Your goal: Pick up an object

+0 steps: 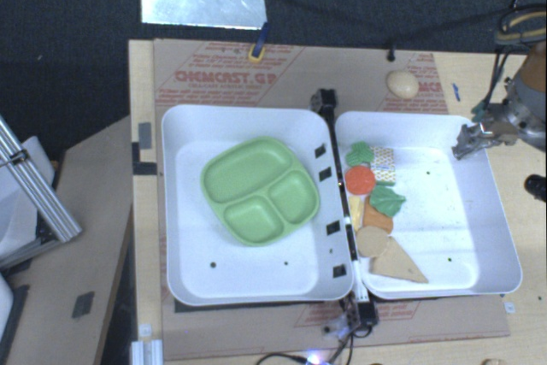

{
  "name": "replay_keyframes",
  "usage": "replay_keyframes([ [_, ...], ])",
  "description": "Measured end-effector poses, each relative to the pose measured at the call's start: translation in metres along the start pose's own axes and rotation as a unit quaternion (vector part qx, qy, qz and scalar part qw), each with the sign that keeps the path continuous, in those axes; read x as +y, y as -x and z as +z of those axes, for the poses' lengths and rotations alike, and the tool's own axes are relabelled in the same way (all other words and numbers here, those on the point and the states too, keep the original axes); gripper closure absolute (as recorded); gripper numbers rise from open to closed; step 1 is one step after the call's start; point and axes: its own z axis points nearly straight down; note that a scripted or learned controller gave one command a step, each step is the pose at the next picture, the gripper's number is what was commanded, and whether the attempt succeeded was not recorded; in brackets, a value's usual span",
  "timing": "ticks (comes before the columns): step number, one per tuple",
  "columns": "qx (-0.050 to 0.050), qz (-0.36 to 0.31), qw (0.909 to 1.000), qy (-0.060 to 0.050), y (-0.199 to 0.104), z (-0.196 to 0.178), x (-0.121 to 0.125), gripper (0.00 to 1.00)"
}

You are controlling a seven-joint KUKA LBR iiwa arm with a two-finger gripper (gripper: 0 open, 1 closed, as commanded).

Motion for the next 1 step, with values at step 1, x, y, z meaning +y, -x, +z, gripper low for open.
replay_keyframes([
  [1, 0.001, 0.0, 1.0, -0.002, 0.0002, -0.0036, 0.001, 1.0],
])
